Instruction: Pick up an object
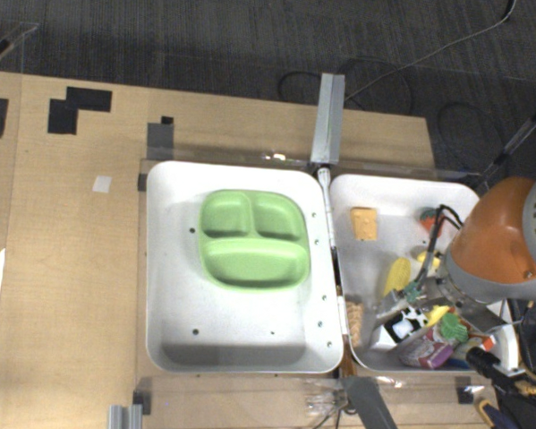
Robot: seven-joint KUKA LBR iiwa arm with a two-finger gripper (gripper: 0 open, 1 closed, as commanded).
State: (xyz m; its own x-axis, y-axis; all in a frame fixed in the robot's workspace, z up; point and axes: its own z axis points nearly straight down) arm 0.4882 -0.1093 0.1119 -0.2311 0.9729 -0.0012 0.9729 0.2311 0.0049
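Observation:
The right bin holds a pile of small objects: a tan cracker-like square, a yellow banana-like piece, a small red-orange item, a purple item, a green and yellow toy and a brownish piece by the left wall. My gripper hangs low over the front of this pile, beneath the orange band, right above a black-and-white object. Its fingers are buried in the clutter.
The left bin holds a green divided tray. A metal post stands at the back between the bins. Cables run over the dark floor behind. The wooden bench stretches to the left.

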